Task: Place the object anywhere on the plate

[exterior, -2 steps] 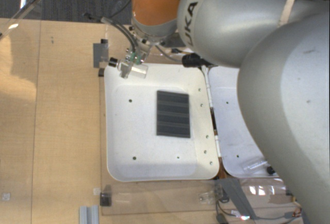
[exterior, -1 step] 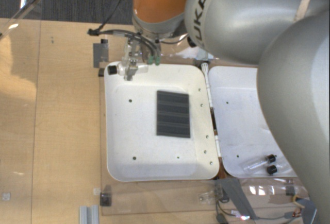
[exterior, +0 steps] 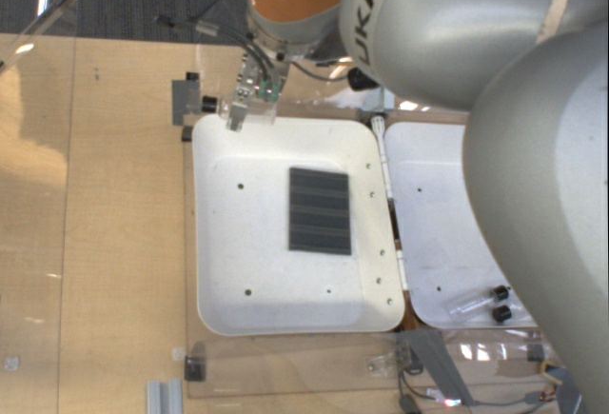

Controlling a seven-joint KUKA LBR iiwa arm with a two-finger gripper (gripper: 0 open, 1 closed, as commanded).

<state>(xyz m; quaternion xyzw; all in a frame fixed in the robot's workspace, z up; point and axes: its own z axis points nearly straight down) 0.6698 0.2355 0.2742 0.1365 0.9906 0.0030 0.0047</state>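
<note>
A dark grey ribbed rectangular plate (exterior: pixel 320 210) lies flat in the middle of the left white bin (exterior: pixel 228 250). A small clear tube (exterior: pixel 469 305) with a black cap lies in the near part of the right bin (exterior: pixel 428 212), with a second small black piece (exterior: pixel 501 313) just beside it. My gripper (exterior: pixel 250 101) hangs over the far left corner of the left bin, well away from the plate and the tube. The grey arm with its orange band covers the upper right of the view and hides much of the right bin.
A dark bracket (exterior: pixel 186 101) sits on the bench just outside the left bin's far corner. Clamps and cables (exterior: pixel 433 379) lie along the near edge. Bare wooden bench (exterior: pixel 95 212) spreads to the left.
</note>
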